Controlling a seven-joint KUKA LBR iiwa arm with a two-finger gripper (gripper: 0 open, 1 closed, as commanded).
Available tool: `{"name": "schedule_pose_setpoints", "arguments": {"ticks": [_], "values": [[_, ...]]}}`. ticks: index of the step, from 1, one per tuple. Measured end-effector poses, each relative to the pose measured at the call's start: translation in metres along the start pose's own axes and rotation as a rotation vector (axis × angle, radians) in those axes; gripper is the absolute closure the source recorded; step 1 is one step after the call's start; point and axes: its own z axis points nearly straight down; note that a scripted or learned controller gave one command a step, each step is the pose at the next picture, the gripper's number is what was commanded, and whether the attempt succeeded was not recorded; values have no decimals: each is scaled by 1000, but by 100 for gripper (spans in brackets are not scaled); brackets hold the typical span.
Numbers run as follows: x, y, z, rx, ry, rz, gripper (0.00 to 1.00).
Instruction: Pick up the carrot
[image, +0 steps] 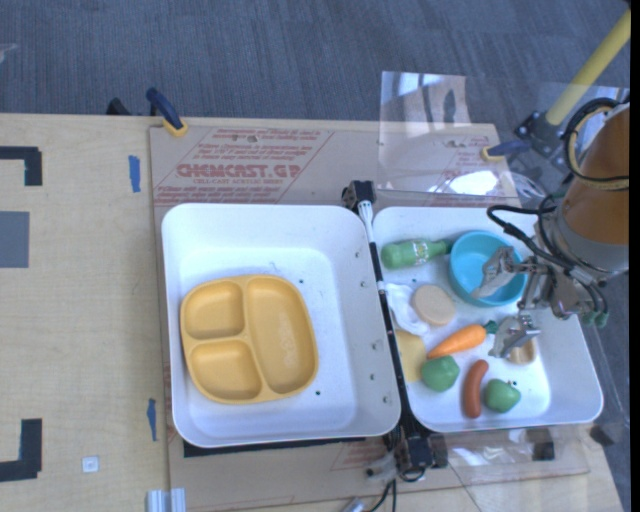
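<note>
The orange carrot (458, 340) lies in the right bin (570, 395), near its middle, its green tip pointing right. My gripper (507, 303) hovers just right of the carrot's tip, reaching in from the right. It is open: one of its fingers (496, 272) stands over the blue bowl (470, 268) and the other sits close to the carrot's leafy end. Nothing is between them.
Around the carrot lie a beige round piece (434, 304), a green bottle (413, 252), a green vegetable (439, 374), a red sausage (473, 388) and another green piece (501, 396). The left bin (200, 230) holds a yellow divided plate (248, 338).
</note>
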Motion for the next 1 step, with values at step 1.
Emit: {"name": "schedule_pose_setpoints", "arguments": {"ticks": [1], "values": [[-65,-24,62,1,-1,285,0]]}}
